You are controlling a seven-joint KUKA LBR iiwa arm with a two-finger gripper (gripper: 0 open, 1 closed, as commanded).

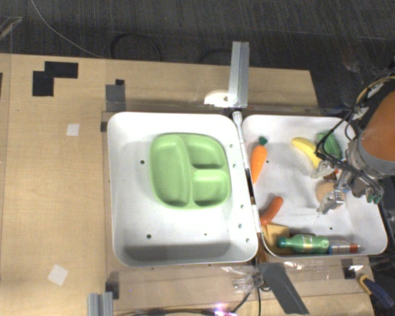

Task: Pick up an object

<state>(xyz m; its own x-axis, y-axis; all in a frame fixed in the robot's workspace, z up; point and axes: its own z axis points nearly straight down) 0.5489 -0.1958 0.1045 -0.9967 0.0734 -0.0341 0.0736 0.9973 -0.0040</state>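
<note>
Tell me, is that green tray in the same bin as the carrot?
No. The green tray lies in the left bin, while the carrot lies in the right bin.

Open floor between carrot (257,162) and banana (305,151)

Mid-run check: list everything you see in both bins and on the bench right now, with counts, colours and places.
Bins: 2, white, side by side on the bench.
Tray: 1, green, three compartments, middle of left bin.
Carrot: 1, orange with green top, right bin, upper left.
Sausage: 1, red-orange, right bin, below the carrot.
Banana: 1, yellow, right bin, upper middle.
Green item: 1, beside the banana, partly hidden by the arm.
Bottle: 1, green, lying along right bin's near wall.
Tan item: 1, next to the gripper.
Arm: 1, grey with orange band, over right bin.
Gripper: 1, low in right bin.
</note>
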